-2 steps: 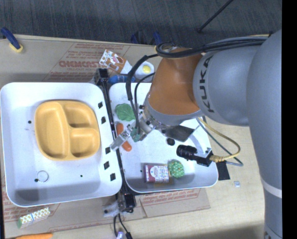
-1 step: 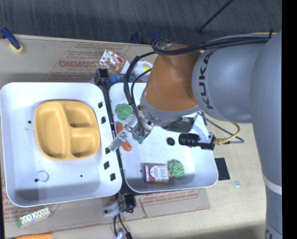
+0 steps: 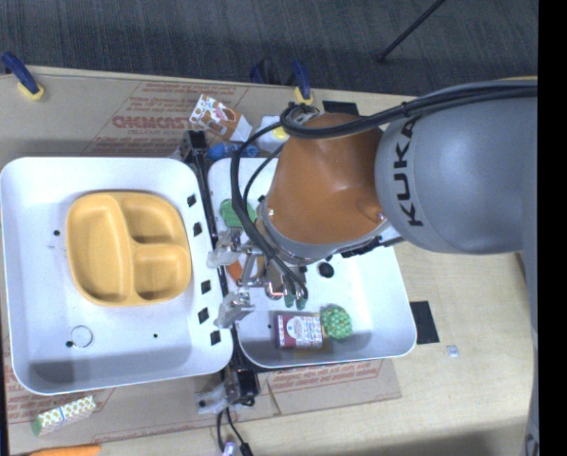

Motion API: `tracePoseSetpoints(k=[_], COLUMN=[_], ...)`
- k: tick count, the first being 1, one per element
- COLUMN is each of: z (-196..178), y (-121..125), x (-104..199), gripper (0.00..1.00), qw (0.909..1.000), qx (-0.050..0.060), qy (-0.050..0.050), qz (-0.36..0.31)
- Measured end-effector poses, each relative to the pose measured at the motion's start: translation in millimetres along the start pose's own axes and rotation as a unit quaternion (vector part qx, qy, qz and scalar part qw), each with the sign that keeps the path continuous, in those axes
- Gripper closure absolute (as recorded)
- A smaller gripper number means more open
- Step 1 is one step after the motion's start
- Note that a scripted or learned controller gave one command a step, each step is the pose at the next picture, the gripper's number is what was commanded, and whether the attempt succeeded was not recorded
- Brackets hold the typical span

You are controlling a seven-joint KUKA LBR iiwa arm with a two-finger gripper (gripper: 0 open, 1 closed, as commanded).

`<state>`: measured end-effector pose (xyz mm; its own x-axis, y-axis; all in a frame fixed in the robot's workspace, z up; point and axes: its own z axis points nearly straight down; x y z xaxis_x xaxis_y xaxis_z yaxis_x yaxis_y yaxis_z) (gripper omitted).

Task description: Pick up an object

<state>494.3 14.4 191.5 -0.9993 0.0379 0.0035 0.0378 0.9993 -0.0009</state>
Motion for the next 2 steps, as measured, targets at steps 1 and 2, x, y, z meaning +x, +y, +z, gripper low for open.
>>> tracePoseSetpoints(k=[1,2], z=[-0.3,-2.8], y=[4.1,18.5], x=[-13.3,-40.6], gripper=[0.00,0.00], qw=[0.9856,0.9146], qx=[0.000,0.000], qy=[-0.002,-0.002], qz=[-0.169,-0.404])
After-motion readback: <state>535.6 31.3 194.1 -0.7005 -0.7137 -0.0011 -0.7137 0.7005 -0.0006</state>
